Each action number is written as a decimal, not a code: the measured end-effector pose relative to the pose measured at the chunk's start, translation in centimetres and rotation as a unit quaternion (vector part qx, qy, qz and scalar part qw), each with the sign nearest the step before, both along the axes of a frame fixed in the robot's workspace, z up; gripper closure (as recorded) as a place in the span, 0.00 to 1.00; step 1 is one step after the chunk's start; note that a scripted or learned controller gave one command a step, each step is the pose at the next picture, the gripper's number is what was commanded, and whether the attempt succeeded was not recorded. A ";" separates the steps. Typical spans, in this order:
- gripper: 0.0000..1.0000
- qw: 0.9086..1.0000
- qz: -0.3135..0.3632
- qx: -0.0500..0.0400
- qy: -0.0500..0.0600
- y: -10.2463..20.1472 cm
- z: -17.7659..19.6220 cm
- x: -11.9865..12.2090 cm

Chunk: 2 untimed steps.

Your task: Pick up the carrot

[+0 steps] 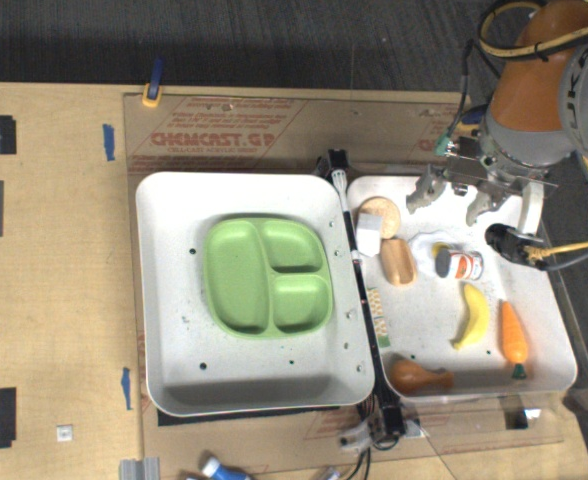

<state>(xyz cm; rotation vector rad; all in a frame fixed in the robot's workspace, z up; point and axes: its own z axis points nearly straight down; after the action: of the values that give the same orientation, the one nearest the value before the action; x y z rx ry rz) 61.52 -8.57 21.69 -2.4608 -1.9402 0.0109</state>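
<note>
Orange and slim, the carrot (513, 333) is lying at the right edge of the right bin (559, 378), just beside the banana (471, 316), free to be taken from above. The fingers (417, 193) are hanging apart, seemingly holding nothing, over the bin's far end, well away from it.

The carrot (513, 335) is a short orange toy with a small green stub at its lower end. It lies flat on the floor of the right-hand white bin (559, 313), in that bin's 4 o'clock part, close to the right wall. Its long axis runs nearly 12 to 6, thick end toward 12, green tip toward 6. A yellow banana (471, 318) lies just beside it at 9 o'clock, apart from it.
</note>
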 end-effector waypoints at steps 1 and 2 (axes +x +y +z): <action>0.00 0.999 0.041 -0.004 -0.009 -7.2 8.3 0.3; 0.00 0.997 0.083 0.000 -0.001 -6.4 -1.0 -6.8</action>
<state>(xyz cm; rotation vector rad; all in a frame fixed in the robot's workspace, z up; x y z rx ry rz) 54.75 -14.92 20.66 -2.2933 -2.1387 0.0081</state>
